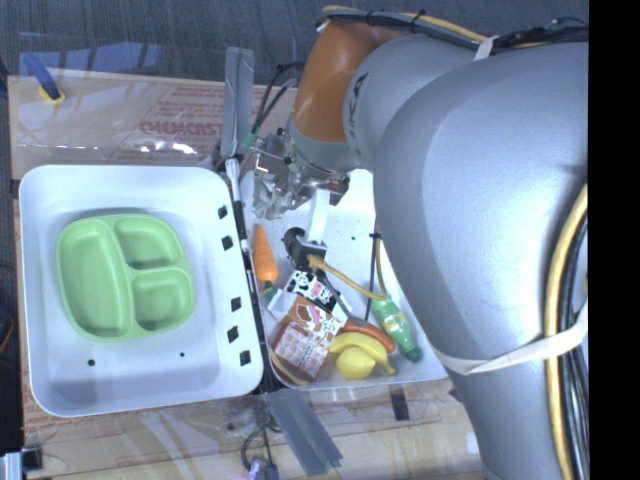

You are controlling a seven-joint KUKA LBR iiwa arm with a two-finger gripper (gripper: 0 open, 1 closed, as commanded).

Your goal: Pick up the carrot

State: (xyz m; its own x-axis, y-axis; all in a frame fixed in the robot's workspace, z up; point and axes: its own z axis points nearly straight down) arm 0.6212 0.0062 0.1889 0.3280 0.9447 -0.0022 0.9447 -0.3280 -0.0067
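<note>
Small orange tapered carrot (264,256) lies along the right white shallow bin's (352,230) left wall, metal claw (275,193) just above it, can't tell its state.

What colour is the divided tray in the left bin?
Light green; the divided tray shows plainly in the camera view.

This looks like a robot test lab rather than a home. A large grey robot arm (480,188) with an orange band reaches over a counter (120,118) covered in clear plastic sheeting. Left of the arm sit two shallow white bins (130,378) side by side, one holding a green divided tray (125,276), the other a jumble of toy food (335,333). Cables (575,268) run along the arm.
</note>
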